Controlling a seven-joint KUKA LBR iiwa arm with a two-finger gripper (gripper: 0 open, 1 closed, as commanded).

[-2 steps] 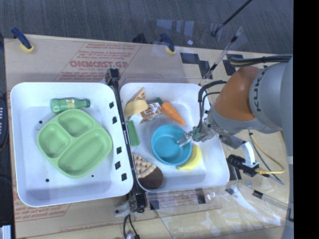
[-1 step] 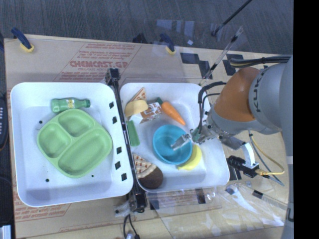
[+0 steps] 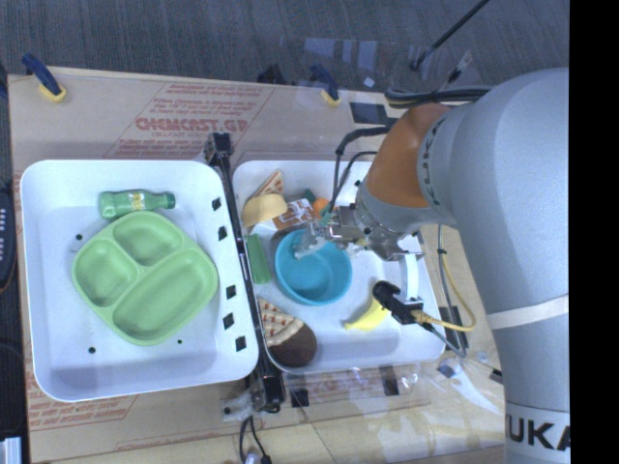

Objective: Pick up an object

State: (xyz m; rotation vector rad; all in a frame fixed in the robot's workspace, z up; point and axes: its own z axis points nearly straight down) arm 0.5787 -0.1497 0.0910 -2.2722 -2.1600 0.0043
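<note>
A single fixed camera is looking down on the bench from above, tilting at a slant so the far edge of the cardboard-covered bench top (image 3: 193, 114) is sitting near the top of the frame and dark carpet is showing beyond it. It is standing far enough back to be taking in both white bins whole: the left bin (image 3: 44, 288) is lying in the left half, the right bin (image 3: 426, 341) near the centre. The grey KUKA arm (image 3: 513, 220) is rising close to the lens, looming large and covering much of the right side of the frame
</note>
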